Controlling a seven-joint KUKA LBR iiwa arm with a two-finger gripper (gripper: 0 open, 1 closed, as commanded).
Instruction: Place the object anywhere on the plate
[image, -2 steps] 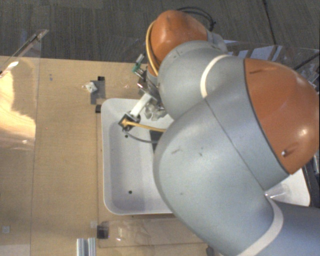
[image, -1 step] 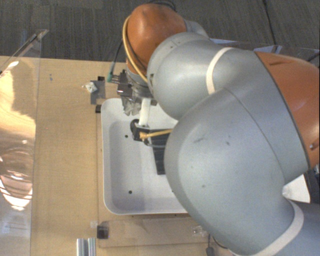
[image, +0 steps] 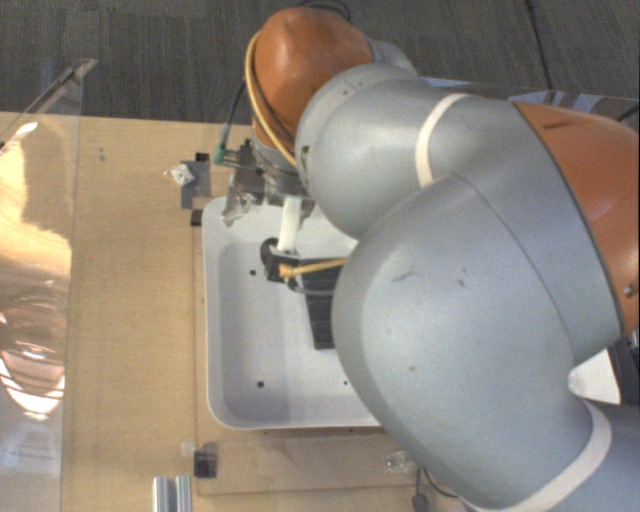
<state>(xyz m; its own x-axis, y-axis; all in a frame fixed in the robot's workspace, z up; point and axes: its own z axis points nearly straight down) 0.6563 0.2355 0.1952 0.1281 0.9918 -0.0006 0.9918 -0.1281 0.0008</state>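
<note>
Jaws near white bin (image: 232, 345) rim, grey arm (image: 470, 300) overhanging bin

Bin (image: 235, 350) white; arm (image: 470, 330) grey and orange; bench (image: 130, 330) pale tan wood; floor (image: 150, 30) apparently dark grey.

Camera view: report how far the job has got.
Done: nothing I can confirm; the arm hides most of the bin. In hand: the gripper hangs at the bin's far corner. Left: picking and placing, by all appearances.
</note>
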